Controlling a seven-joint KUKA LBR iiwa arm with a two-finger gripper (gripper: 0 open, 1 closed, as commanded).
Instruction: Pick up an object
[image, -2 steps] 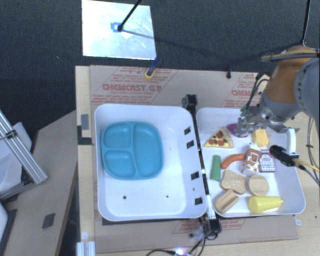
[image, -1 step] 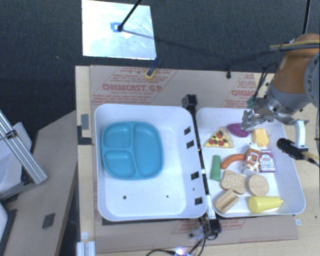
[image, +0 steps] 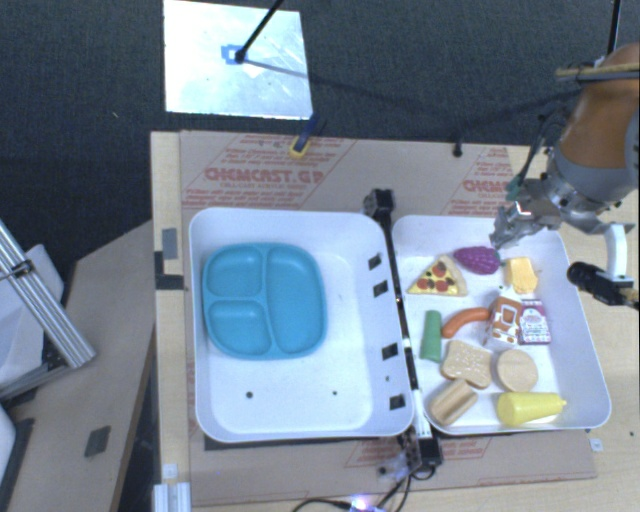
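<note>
Red lettering on the brown sheet (image: 300, 175) under the bins reads "CHEMCAST GP", printed once behind the left bin (image: 290, 420) and again, partly cut off, behind the right bin (image: 590, 395). A small carton (image: 534, 322) in the right bin carries a printed label too small to read. That bin holds the toy food: a pizza slice (image: 439, 279), a purple piece (image: 478, 260), a yellow cheese wedge (image: 521, 274), a sausage (image: 464, 321), a green stick (image: 431, 335), a cracker (image: 468, 363), a round biscuit (image: 518, 369), a bread roll (image: 452, 401) and a yellow cone (image: 530, 406). The left bin holds a blue divided plate (image: 265, 301).

The gripper (image: 506, 228) hangs over the far edge of the right bin, just beside the purple piece; whether it is spread or pressed together cannot be told. The desk (image: 120, 290) is pale wood, with dark carpet (image: 80, 100) behind and a shiny square plate (image: 238, 60) lying on it.
</note>
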